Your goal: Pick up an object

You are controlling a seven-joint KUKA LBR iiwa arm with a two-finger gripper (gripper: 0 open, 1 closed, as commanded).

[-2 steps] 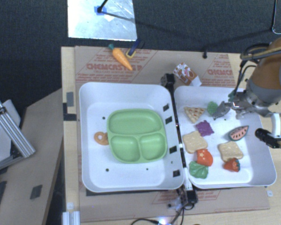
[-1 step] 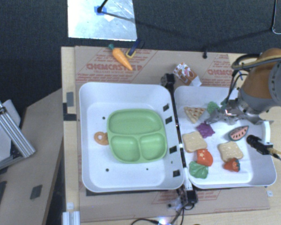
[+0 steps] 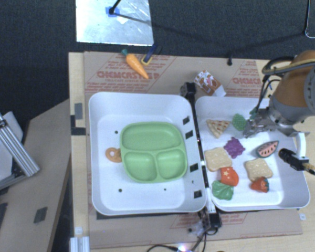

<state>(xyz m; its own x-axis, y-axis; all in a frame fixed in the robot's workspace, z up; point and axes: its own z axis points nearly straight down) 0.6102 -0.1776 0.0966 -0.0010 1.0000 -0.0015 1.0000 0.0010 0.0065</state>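
Approach step. The end effector (image 3: 250, 126) hangs low over the right bin (image 3: 299, 193), just beside the green broccoli piece (image 3: 239, 122) at its 9 o'clock; whether it is spread or pressed together cannot be told. Purple grapes (image 3: 234, 147) lie at its 7 o'clock. Next, probably, a descent centred on one toy, then closure.

Pincer (image 3: 253, 126) beside green toy (image 3: 239, 122)
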